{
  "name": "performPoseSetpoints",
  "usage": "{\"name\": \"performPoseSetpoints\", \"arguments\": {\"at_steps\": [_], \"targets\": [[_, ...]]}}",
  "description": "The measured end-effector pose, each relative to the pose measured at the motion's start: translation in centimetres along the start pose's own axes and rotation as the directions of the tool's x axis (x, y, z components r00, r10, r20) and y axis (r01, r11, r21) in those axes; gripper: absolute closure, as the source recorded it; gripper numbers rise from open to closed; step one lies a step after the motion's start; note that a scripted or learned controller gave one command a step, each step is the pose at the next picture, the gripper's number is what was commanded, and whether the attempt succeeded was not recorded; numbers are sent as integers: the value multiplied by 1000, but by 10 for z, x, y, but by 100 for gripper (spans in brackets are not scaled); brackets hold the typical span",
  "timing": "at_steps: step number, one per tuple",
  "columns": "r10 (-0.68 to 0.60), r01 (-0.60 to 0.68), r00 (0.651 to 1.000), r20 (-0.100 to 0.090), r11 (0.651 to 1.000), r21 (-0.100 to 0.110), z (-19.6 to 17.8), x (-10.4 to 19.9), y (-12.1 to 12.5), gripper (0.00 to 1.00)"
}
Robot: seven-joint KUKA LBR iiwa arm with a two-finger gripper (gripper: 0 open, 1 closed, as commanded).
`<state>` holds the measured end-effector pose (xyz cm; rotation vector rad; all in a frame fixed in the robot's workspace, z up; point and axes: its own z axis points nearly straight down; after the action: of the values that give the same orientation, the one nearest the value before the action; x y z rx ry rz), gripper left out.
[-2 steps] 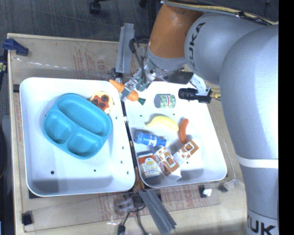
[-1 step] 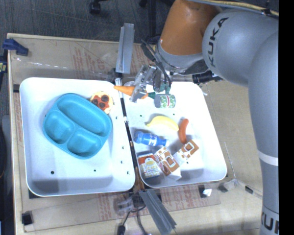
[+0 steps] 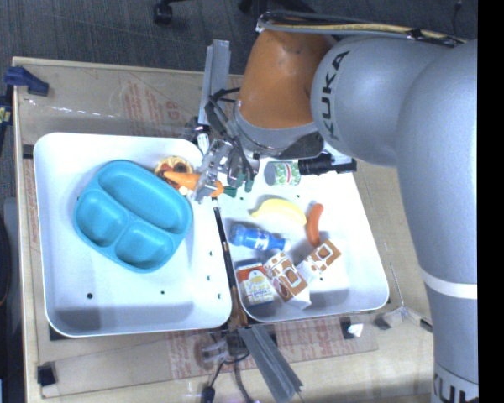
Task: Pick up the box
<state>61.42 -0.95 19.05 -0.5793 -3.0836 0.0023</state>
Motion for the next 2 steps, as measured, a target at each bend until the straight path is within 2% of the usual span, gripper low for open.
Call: {"name": "performPoseSetpoints", "arguments": {"at_steps": [1, 2], "targets": [[51, -51, 999, 0, 999, 0, 0, 62, 44, 100], [-183, 183, 983, 0, 983, 1, -22, 99, 56, 100]]}}
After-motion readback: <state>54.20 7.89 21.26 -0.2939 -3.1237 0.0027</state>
